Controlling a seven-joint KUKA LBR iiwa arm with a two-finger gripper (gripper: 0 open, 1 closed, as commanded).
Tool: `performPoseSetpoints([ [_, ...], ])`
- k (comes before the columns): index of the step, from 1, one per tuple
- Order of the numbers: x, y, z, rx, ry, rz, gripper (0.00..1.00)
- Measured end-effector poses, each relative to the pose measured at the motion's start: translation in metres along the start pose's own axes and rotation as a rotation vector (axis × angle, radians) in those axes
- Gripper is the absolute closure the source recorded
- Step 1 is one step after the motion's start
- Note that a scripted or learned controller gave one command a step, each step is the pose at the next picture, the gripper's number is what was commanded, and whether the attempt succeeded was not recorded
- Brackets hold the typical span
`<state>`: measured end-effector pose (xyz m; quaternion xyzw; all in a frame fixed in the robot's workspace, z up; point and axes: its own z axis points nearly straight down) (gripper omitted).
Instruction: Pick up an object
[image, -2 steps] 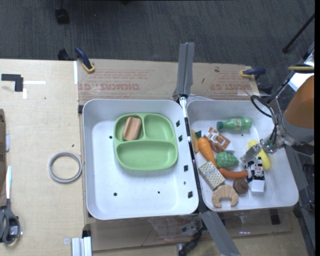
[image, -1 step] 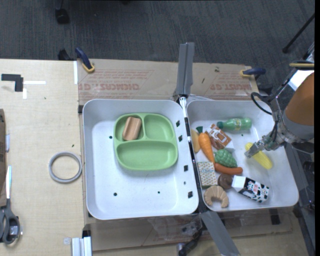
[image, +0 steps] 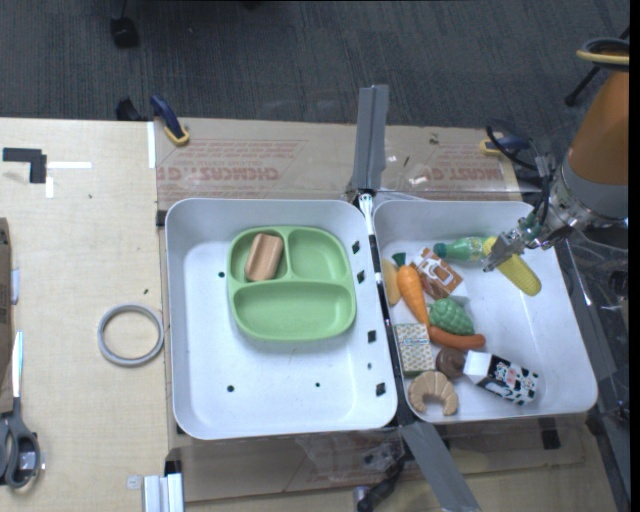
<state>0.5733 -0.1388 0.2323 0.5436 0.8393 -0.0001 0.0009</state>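
My gripper (image: 508, 249) hangs over the far right part of the right bin (image: 560, 330), right at the upper end of a yellow corn-like toy (image: 524, 273). Whether it grips the toy is unclear. Just left of it lies a green bottle (image: 459, 247). Further left are a small red-and-white box (image: 438, 272), an orange carrot (image: 411, 288) and a green broccoli (image: 452, 317). Toward the front lie a red sausage (image: 462, 340), a cracker packet (image: 414, 348), a croissant (image: 434, 392) and a milk carton (image: 506, 379).
The left bin (image: 200, 360) holds a green divided plate (image: 293, 300) with a tan bread roll (image: 263, 256) in its upper left compartment. A tape ring (image: 130, 333) and scissors (image: 15, 448) lie on the bench to the left. A grey bar (image: 370, 140) stands between the bins at the back.
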Motion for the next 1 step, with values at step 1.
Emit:
performPoseSetpoints([
  [1, 0.0695, 0.0692, -0.0030, 0.003, 0.000, 0.232, 1.00],
])
